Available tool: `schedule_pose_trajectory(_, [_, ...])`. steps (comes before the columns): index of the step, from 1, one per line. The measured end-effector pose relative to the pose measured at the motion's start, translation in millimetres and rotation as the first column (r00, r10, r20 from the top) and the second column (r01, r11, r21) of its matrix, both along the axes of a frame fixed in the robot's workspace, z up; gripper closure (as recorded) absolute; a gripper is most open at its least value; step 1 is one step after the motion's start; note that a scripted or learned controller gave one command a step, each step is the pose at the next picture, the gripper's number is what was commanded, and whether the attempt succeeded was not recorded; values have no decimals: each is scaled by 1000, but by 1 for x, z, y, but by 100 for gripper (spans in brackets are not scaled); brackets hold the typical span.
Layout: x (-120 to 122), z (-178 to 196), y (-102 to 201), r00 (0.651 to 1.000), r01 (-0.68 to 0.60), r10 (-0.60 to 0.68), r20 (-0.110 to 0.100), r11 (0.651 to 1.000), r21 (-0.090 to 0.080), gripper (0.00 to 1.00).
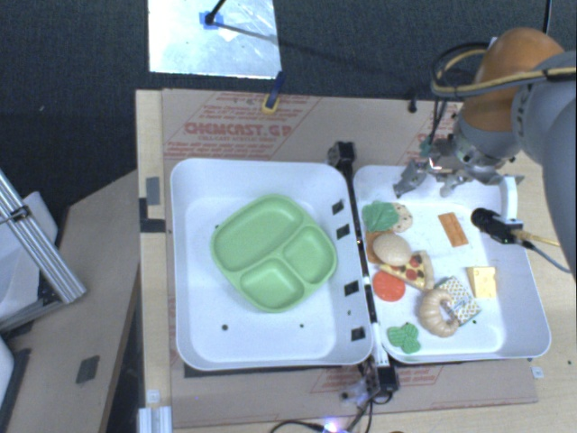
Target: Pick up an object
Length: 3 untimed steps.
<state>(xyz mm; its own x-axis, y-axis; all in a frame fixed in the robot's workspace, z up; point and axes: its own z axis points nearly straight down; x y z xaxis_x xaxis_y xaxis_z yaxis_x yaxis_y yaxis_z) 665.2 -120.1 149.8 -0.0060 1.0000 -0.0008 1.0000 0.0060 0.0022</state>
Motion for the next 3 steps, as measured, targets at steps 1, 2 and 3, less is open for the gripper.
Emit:
schedule_pose_trajectory(1, [-8, -47, 5, 1000, 2, -2, 1, 1000, 0, 0])
schedule_pose_trajectory(2, [-5, -61, 5, 1000, 1, -1, 4, 1000, 0, 0])
schedule_pose_trajectory(3, [-4, -51, 5, 1000, -1, 1, 9, 1000, 0, 100])
